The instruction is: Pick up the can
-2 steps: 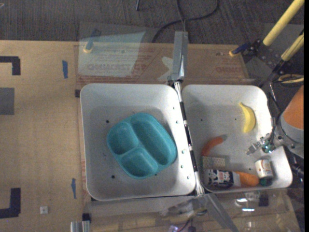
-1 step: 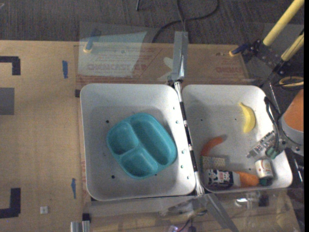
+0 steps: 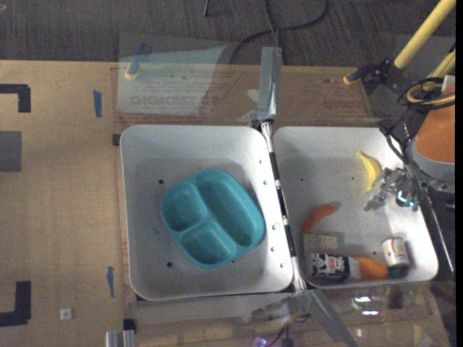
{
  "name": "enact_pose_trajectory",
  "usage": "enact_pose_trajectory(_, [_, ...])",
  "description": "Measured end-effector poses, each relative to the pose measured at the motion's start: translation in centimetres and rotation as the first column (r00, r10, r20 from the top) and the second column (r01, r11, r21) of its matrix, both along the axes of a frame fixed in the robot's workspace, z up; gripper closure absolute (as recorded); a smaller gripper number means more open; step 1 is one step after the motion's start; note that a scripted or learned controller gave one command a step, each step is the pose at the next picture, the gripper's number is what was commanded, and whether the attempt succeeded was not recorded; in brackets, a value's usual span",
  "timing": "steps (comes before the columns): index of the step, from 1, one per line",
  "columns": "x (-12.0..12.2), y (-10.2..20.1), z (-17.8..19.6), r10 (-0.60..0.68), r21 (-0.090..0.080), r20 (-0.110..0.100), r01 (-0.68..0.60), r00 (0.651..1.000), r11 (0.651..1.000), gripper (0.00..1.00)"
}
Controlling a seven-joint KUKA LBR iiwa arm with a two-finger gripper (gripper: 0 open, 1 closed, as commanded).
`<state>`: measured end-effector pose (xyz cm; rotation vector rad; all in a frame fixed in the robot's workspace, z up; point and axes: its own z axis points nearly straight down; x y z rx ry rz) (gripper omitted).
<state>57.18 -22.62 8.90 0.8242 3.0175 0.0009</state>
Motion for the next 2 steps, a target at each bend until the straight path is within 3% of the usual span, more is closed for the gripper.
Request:
enact_pose_trajectory(1, [0.3,10.1,2.3,-0.159,0.004,-0.01,0.159,0.987,0.987,1.0])
enact_pose_trajectory(2, [1.2,13.2,0.3,-0.017,0.004,-0.01,0.017,1.0,1.0,1.0])
